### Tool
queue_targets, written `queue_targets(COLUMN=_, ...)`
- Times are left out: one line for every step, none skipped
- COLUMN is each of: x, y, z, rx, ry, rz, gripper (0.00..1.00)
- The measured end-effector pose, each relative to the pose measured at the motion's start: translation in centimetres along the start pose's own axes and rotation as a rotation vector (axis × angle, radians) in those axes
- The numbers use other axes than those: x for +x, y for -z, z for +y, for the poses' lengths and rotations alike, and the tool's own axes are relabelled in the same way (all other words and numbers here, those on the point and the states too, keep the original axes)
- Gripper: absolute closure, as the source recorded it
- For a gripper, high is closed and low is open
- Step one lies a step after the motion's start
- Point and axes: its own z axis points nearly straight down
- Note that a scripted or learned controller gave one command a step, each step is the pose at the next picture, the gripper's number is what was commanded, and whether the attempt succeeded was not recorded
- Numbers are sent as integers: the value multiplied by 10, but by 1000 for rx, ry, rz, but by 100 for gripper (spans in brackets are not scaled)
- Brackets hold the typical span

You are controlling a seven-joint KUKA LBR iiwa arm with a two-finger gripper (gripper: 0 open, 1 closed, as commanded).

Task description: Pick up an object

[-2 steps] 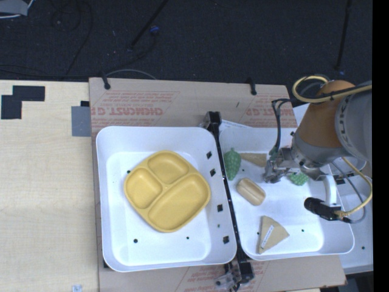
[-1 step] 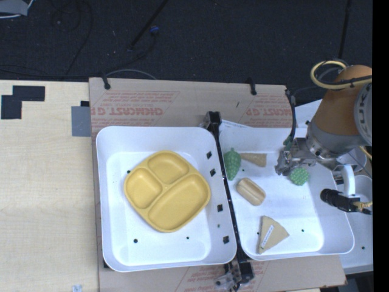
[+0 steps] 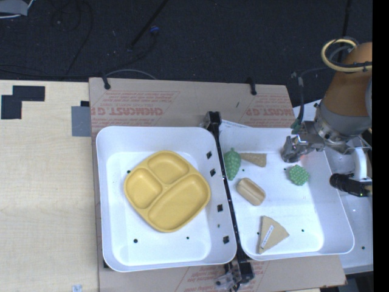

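Gripper (image 3: 292,150) hanging over the far right part of the right bin (image 3: 337,236), nothing visible between its tips; whether spread or closed, impossible to tell at this angle. Just near-right of it, a small green knobbly piece (image 3: 298,175), perhaps a toy vegetable, lying on the bin floor apart from the tips. Left of that, a tan rounded loaf-like block (image 3: 250,191) near the bin's middle. Farther back, a pale tan wedge (image 3: 254,160) touching a second green bumpy item (image 3: 232,163) by the left wall. Nearest, a triangular sandwich-like slice (image 3: 271,233). In the left bin (image 3: 115,248), a yellow three-compartment plate (image 3: 167,190), lying flat.
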Motion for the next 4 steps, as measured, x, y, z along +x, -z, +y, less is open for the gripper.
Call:
queue_targets(x=-1, y=49, z=1, rx=0, ry=0, rz=0, gripper=100)
queue_targets(x=45, y=33, z=-15, rx=8, ry=2, rz=3, gripper=100)
queue_targets(x=101, y=37, z=-35, rx=7, ry=2, rz=3, gripper=100)
queue_targets(x=156, y=24, z=-49, rx=9, ry=2, rz=2, gripper=100)
